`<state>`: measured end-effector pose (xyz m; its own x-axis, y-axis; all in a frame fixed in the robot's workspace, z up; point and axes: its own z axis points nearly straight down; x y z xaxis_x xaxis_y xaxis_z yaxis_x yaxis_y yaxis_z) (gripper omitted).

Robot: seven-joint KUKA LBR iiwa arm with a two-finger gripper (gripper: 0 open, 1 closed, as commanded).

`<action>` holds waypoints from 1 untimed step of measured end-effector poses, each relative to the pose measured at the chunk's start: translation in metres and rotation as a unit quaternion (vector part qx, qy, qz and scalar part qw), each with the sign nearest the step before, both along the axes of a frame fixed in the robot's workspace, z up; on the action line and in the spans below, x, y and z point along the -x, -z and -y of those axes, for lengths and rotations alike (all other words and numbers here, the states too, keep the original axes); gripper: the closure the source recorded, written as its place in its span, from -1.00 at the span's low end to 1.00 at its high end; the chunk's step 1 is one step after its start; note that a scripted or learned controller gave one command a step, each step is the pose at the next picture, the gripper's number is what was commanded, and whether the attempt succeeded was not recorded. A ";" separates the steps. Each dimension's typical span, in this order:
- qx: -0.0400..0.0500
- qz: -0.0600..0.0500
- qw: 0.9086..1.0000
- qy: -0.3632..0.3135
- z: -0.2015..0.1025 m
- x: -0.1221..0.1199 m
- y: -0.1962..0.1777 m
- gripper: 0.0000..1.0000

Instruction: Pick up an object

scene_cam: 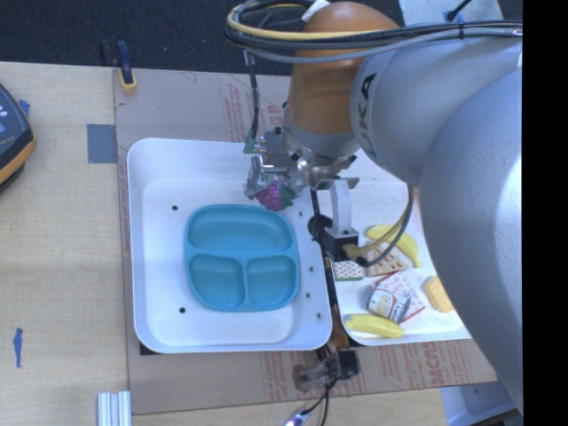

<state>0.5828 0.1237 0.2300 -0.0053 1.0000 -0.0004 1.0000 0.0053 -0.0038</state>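
- Over the back edge of the left shallow white plastic bin (151, 238), the grey arm's two-finger metal gripper (269, 185) hangs just above the bin floor, near the far rim of the blue three-compartment plastic tray (241, 257).
- A small purple-magenta object with a touch of green (274, 195) sits right at the fingertips; it appears to be pinched between them, so I read the gripper as closed on it, though the blur leaves some doubt.
- As a judgement, the step in hand is the grasp itself, or the very start of the lift: the object is still close to the bin floor, beside the tray's back rim.
- The next move calls for a straight, steady rise, keeping the pinch firm and clear of the tray's edge and the bin wall.
- The object looks small, lumpy and soft-edged, perhaps a toy fruit; its exact shape is too blurred to tell.
- In the right white bin (448, 331) lie two yellow banana-shaped toys (373, 326), a small printed carton (395, 302) and an orange piece (437, 295), well apart from the gripper.
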 end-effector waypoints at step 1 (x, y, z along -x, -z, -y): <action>0.000 0.000 1.000 0.001 0.071 0.051 -0.021 1.00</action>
<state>0.5315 0.0525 0.2508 -0.0030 1.0000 -0.0007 1.0000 0.0030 -0.0048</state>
